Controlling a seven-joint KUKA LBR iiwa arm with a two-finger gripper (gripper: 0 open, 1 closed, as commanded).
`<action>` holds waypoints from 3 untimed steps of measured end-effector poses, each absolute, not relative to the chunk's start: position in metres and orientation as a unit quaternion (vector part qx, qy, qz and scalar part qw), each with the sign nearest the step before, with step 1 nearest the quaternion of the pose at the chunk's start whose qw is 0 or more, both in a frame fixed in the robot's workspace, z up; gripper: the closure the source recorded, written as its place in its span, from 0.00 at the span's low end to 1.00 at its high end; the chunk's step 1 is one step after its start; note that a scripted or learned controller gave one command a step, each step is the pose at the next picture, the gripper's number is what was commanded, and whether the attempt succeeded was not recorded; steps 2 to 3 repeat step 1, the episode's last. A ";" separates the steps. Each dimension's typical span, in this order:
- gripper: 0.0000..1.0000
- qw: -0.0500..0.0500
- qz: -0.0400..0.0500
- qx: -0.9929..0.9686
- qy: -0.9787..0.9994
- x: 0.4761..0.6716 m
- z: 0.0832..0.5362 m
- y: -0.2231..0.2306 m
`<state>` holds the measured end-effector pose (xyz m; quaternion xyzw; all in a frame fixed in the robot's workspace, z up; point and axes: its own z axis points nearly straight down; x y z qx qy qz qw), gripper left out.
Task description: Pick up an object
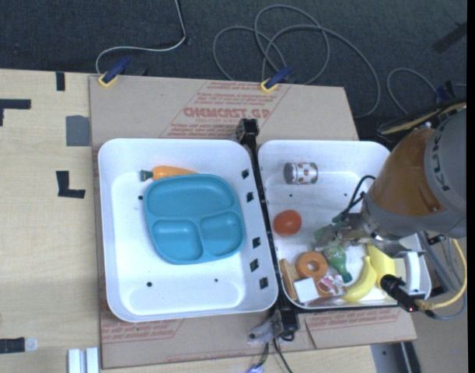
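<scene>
My claw was down in the right bin, near its right wall and over the clutter at the near edge. Whether it was open, closed or gripping anything, I could not tell; the wrist hid that part.

The clutter lay packed together in the bin's near right corner. A banana curved along the near edge, a donut sat just left of it, and a green thing lay between them, right under my claw. A small carton lay against the near wall below the donut.

An orange ball sat apart, close to the divider between the bins. A can lay on its side near the far wall, well clear of the rest.

In the left bin a blue tray with three compartments took up the middle. A carrot lay touching its far edge, partly tucked behind it.

Both bins rested on a cardboard sheet.
</scene>
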<state>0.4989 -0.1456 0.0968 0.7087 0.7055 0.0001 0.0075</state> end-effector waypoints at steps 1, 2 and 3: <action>1.00 0.000 0.001 0.706 0.708 0.559 0.185 -0.045; 1.00 0.000 0.001 0.706 0.708 0.559 0.185 -0.045; 1.00 0.000 0.001 0.706 0.708 0.559 0.185 -0.045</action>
